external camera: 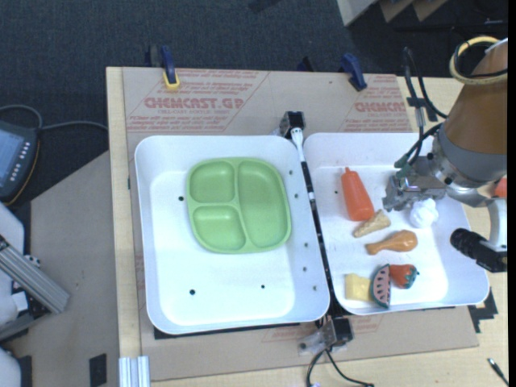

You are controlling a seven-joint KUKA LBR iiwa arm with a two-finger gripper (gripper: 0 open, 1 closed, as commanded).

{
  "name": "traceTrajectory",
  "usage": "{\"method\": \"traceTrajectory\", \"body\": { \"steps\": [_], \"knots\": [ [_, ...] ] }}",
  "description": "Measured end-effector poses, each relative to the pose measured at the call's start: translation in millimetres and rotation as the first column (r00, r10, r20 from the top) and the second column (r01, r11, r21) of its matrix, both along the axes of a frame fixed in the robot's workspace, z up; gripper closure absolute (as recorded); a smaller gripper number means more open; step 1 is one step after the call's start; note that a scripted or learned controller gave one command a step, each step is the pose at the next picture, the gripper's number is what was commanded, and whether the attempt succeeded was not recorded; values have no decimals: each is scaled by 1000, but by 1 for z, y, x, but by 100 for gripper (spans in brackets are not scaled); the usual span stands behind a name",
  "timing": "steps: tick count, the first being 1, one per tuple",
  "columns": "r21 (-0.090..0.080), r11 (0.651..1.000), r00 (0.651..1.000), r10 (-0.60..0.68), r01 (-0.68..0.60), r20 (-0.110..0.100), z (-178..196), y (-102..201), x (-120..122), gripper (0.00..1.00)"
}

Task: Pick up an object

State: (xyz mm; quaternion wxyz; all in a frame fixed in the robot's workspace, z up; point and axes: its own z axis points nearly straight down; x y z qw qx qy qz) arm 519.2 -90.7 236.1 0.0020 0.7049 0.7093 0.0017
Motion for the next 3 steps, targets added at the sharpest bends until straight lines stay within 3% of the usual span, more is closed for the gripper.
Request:
{"method": "traceTrajectory", "body": {
  "steps": [2, 3],
  "knots": [
    [1, 1000, 1000, 0, 0, 0, -19, 78, 93, 100],
    [1, 1000, 1000, -2, 2, 1, -2, 115, 131, 100]
  ]
}}
